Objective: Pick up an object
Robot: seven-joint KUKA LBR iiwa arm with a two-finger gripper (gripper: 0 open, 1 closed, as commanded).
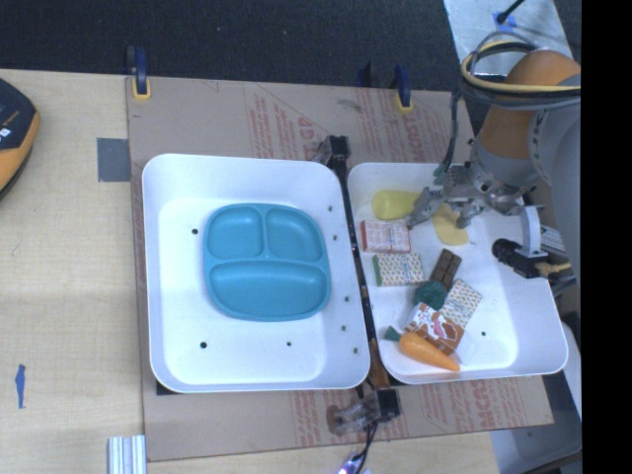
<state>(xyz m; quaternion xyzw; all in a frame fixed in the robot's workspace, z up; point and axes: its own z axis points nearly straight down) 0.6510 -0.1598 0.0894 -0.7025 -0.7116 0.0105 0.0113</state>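
The gripper [441,208] is hovering in the right bin [538,358], fingers spread apart and holding nothing, between two yellow pieces [395,203] (the nearest targets). It should be centring over one piece, dropping straight, and closing before lifting; the cards [385,237] are lying near-left.

Light wood-grain desk [69,294]. A brown cardboard sheet [296,117] with red print lies flat on it, held at its far edge by clamps: one yellow-and-blue [139,75] at the left corner, one blue [401,87] further right. Two shallow white bins sit on the cardboard, side by side and touching: left bin [168,265], right bin [533,334]. Grey tape patch [114,159] just left of the cardboard. Yellow-and-black item [15,131] at the desk's left edge, cut off. Small blue mark [20,385] near the lower left.
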